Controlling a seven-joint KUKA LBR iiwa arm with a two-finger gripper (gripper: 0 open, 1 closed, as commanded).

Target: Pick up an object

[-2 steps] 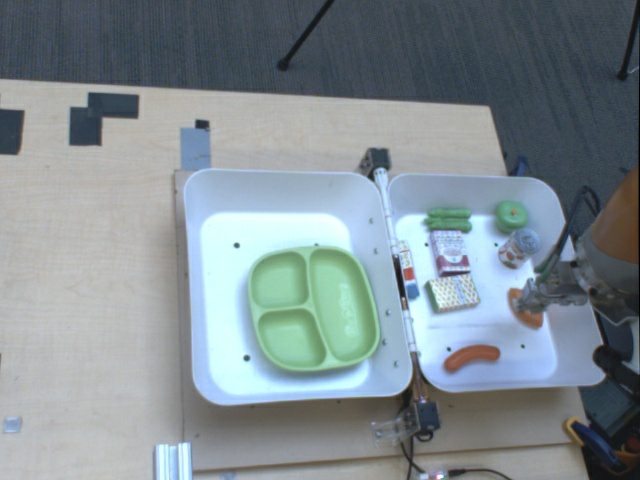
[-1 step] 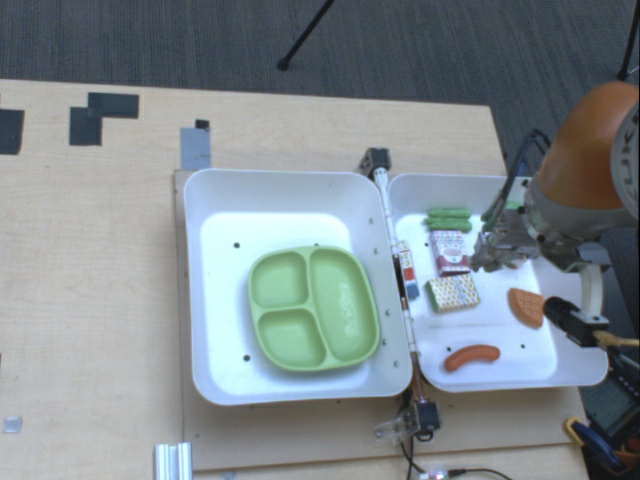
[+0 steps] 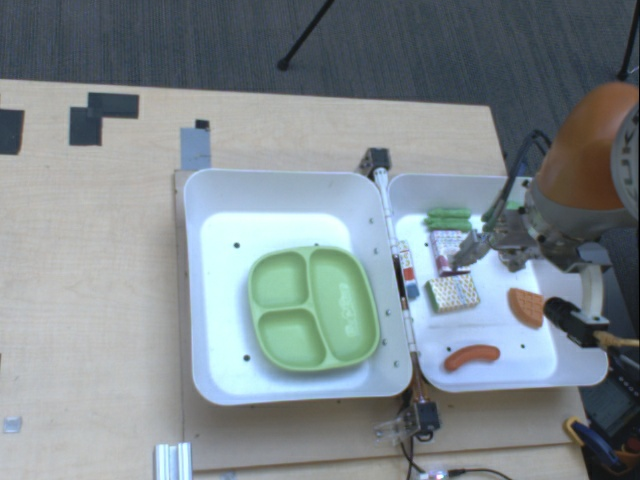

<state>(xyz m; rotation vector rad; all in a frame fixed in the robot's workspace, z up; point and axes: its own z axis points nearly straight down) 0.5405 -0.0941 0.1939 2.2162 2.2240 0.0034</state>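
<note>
My gripper (image 3: 463, 259) reaches in from the right and hovers low over the right bin (image 3: 500, 373). Its tip is over a pink and white packet (image 3: 446, 248), just above a speckled yellow block (image 3: 453, 293). A green item (image 3: 448, 218) lies at the far side of this bin. An orange bread-like piece (image 3: 526, 307) rests to the right of the block, and a red sausage (image 3: 471, 357) lies near the front wall. I see nothing between the gripper's tips.
The left bin (image 3: 215, 298) holds a light green divided plate (image 3: 313, 308). A ridge with clips (image 3: 398, 268) separates the two bins. The grey arm with its orange band (image 3: 600, 158) covers the right bin's far right corner.
</note>
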